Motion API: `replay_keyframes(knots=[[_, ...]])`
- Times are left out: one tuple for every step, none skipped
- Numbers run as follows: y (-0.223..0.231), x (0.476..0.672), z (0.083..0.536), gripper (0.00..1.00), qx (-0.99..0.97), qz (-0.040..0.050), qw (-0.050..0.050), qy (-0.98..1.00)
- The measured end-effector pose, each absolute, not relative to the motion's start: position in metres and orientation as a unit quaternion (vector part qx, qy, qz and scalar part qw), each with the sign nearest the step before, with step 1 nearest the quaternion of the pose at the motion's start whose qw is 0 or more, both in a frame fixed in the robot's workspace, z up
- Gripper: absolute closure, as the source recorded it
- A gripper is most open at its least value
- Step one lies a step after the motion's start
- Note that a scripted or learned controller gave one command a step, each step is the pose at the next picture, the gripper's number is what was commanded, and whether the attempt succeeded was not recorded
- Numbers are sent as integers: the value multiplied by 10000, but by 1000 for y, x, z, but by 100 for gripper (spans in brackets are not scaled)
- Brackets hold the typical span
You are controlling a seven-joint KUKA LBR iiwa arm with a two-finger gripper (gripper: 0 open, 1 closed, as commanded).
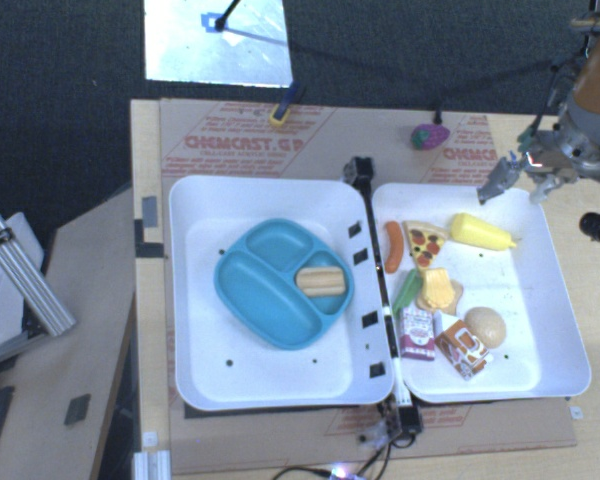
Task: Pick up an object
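Observation:
My gripper [518, 185] hangs over the far right corner of the right bin [552, 298], its two grey fingers spread open with nothing between them. Just below and left of it lies a yellow corn-like piece [480, 232]. Beside that are a pizza slice [425, 240] and a red sausage [392, 246]. Further forward lie a green pod [408, 288], a cheese wedge [439, 290], a purple carton [416, 331], a tan bun [486, 325] and an orange box [461, 349].
The left bin [200, 230] holds a blue compartment tray [270, 288] with a bread roll [322, 281] in it. A purple toy [430, 136] and a yellow clip [280, 116] lie on the bench behind the bins. A black divider [372, 268] runs between the bins.

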State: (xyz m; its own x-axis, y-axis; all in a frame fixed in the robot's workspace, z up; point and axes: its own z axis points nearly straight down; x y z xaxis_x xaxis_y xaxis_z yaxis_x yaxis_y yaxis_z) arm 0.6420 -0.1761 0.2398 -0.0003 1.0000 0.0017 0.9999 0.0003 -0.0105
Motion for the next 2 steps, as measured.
replay_keyframes(knots=[[-176, 644, 248, 0, -7061, -5, -11, -7082], [-177, 636, 192, 0, -7067, 5, 6, -7075]])
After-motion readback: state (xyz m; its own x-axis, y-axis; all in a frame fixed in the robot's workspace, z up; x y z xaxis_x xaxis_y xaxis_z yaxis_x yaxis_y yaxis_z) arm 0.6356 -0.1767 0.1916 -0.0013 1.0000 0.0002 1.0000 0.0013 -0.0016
